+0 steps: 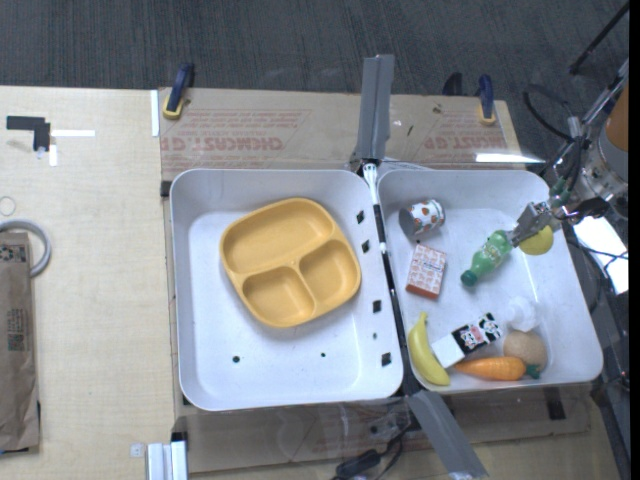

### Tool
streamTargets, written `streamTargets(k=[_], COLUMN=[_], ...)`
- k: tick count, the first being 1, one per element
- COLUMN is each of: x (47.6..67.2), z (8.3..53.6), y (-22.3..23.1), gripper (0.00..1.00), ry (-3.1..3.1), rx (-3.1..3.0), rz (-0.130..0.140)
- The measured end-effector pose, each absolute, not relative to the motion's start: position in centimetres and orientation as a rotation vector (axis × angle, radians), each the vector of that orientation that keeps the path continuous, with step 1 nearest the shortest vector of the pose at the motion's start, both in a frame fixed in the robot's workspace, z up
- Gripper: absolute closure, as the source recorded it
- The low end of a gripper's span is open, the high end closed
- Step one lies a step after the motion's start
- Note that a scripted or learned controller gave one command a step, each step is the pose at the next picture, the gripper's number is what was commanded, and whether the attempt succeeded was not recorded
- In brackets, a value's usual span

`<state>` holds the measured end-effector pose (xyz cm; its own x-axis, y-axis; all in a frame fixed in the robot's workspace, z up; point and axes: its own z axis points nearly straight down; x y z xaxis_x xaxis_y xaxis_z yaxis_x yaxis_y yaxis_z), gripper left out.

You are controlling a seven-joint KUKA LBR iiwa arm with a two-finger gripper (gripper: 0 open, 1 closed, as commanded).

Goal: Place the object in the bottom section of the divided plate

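The yellow divided plate point(290, 261) lies in the left bin point(200, 368), with one large section at the top and two smaller ones toward the bottom; all its sections hold nothing. My gripper point(533, 228) reaches into the right bin point(580, 318) from the right and sits low at the bin's upper right. Its tip is right against a small yellow round object point(540, 242) and just beside the cap end of a green bottle point(486, 257). I cannot make out whether anything is held.
The right bin also holds a small printed can point(425, 217), a red box point(427, 271), a banana point(425, 353), a black-and-white carton point(473, 335), a carrot point(492, 369) and a tan round item point(526, 347). A grey divider bar point(375, 108) runs between the bins.
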<state>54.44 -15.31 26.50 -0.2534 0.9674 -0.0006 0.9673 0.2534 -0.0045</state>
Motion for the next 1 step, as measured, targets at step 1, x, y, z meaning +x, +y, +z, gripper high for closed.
streamTargets(k=[1], x=[54.44], z=[26.51], y=[-15.31], gripper=[0.0], ry=[-2.485], rx=[-1.918], rz=[0.006])
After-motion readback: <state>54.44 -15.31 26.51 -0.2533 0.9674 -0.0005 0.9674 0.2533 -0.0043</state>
